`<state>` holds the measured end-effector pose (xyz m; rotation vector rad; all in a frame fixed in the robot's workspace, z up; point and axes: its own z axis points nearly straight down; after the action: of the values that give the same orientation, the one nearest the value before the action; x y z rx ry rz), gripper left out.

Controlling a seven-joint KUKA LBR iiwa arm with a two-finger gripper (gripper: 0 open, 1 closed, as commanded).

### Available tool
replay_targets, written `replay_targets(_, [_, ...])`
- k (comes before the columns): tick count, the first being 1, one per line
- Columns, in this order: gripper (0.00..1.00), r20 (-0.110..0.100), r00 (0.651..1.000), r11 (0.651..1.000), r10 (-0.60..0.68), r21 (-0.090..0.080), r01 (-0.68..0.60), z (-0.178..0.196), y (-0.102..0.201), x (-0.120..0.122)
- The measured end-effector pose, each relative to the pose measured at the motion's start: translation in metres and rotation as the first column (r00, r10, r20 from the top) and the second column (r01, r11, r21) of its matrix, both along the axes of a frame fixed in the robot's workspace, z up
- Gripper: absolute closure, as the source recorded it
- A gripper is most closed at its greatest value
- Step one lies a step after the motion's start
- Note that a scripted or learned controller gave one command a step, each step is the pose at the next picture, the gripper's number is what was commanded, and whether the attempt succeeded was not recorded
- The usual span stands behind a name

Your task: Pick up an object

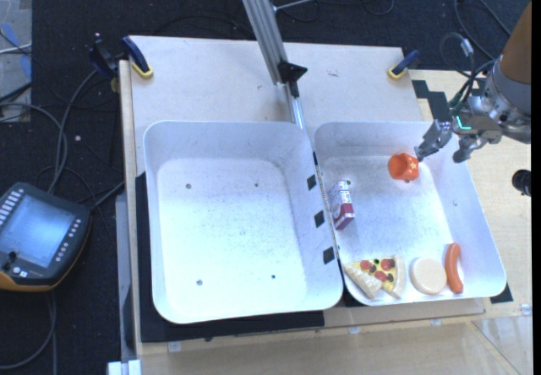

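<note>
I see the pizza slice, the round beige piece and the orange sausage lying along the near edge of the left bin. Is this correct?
Not quite: the camera view shows the toy pizza slice, the round beige piece and the orange sausage along the near edge of the right white bin, not the left.

The gripper [446,145] hangs over the right bin [473,209], its fingers spread, one tip seemingly touching an orange toy [404,166]. A small carton [341,203] lies near the divider; pizza slice [377,274], round biscuit [428,275] and sausage [455,268] line the front.
</note>
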<state>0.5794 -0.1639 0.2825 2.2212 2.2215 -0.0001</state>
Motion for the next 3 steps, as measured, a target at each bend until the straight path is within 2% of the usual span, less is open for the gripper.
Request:
replay_targets(1, [0.00,0.000,1.000,1.000,0.000,0.000,0.000,0.000,0.000,0.000])
replay_targets(2, [0.00,-0.004,1.000,1.000,0.000,0.001,0.000,-0.046,-0.005,-0.006])
replay_targets(3, [0.00,-0.002,1.000,1.000,0.001,0.001,-0.001,-0.103,0.002,-0.002])
